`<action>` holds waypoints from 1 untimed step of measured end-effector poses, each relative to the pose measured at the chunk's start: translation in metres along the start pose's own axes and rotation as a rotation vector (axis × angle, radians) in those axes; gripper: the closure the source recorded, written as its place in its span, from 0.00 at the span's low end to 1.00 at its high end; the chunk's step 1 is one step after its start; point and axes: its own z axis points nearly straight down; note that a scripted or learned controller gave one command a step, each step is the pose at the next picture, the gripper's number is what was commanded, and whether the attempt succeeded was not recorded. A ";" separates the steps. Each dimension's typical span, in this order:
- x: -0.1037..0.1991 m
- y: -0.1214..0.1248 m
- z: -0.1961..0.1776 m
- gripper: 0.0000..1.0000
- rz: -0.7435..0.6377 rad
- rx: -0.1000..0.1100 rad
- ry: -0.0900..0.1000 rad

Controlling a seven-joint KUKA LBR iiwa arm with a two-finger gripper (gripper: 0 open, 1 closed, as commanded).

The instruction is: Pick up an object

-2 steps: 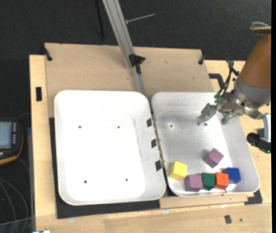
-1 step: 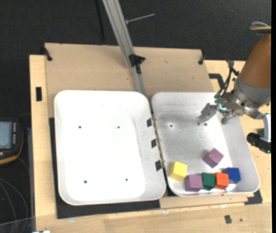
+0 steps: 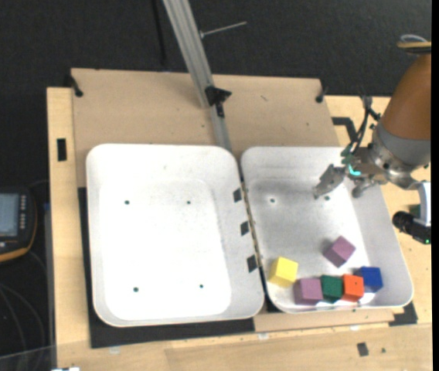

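Up near the far right of the right bin [image 3: 374, 230], the gripper [image 3: 343, 182] hangs above bare floor with its two fingers spread and nothing between them, one finger reaching left and the other down toward the right wall. Well apart from it, toward the near edge, lie the blocks. A tilted purple cube [image 3: 339, 250] sits alone, closest to the gripper and free on every side, so it looks the easiest to take: the fingers could close across two opposite flat faces, though they would have to turn to match its skew. Along the near rim a second purple cube [image 3: 308, 290], a green cube [image 3: 331, 287], an orange cube [image 3: 353, 286] and a blue cube [image 3: 371, 277] crowd together, leaving little room for fingers, while a yellow cube [image 3: 284, 270] stands near the bin's near left corner. All look small, rigid and light, probably smooth enough to slip from an off-centre pinch. The left bin [image 3: 165, 230] lies alongside.
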 end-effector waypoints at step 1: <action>0.000 0.000 0.000 0.00 0.000 0.000 0.000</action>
